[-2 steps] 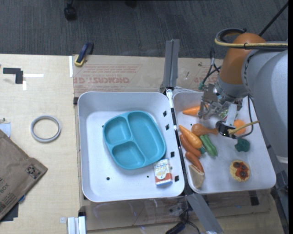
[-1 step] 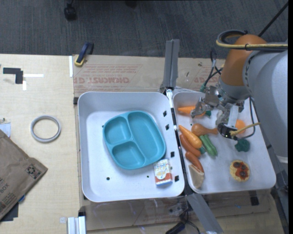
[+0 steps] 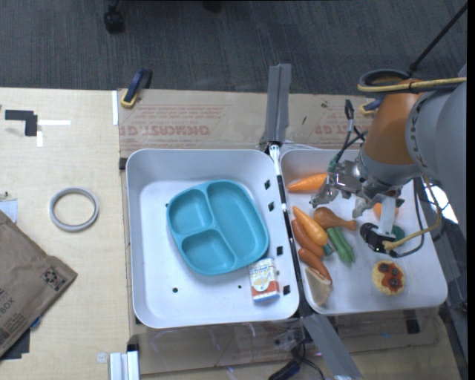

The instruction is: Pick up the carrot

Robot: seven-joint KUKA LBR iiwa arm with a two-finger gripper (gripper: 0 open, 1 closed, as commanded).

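Inside the right bin [image 3: 427, 293]: three carrots [image 3: 309, 182], gripper [image 3: 369, 210] state indiscernible.

Place: we see a robotics lab
Evidence: pale wooden bench [image 3: 59, 148], grey carpet floor [image 3: 223, 37], white tape ring [image 3: 73, 208], black chair castor [image 3: 113, 20]

Grey iiwa arm [image 3: 445, 119] w/ orange band above wrist, black & yellow cables looping round silver wrist hardware.
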